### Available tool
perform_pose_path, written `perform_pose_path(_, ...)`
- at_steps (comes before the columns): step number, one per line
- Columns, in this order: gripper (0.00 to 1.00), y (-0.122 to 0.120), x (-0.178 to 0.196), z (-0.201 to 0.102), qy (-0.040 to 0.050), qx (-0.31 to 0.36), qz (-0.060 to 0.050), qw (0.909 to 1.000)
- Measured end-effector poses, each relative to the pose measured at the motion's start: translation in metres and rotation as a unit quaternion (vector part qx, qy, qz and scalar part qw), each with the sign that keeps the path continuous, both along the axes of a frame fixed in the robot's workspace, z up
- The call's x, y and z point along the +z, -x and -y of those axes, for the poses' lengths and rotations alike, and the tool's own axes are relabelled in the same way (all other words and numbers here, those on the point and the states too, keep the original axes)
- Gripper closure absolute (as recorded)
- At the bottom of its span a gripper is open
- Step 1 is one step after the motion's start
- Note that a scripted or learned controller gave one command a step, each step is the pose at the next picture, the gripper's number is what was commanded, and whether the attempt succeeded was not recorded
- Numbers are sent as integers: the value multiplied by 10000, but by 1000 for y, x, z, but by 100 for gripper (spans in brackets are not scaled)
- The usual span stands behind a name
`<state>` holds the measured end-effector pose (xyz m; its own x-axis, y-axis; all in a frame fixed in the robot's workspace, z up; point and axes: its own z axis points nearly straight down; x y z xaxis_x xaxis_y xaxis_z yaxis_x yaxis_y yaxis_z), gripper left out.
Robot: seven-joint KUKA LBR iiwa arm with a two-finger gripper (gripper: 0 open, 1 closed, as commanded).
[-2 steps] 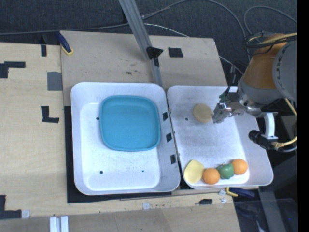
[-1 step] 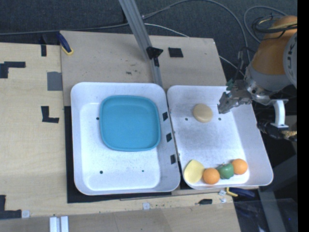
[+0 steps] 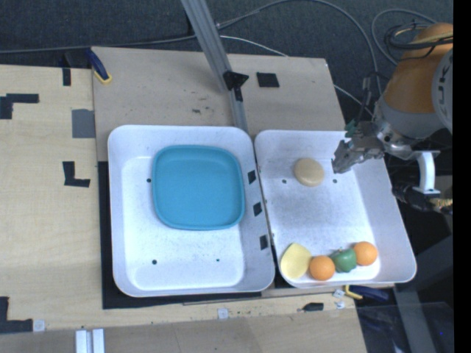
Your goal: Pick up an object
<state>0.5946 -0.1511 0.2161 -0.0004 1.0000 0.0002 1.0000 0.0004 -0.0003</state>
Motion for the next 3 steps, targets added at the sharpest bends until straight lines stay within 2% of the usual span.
perform_pose_path(1,100,11,-6,-56,-4,20,-3,10000)
perform_pose_path(2,100,27,8,-103,-4,19,5,10000)
perform_pose_path(3,100,49,0,-153,-3,18,-4,10000)
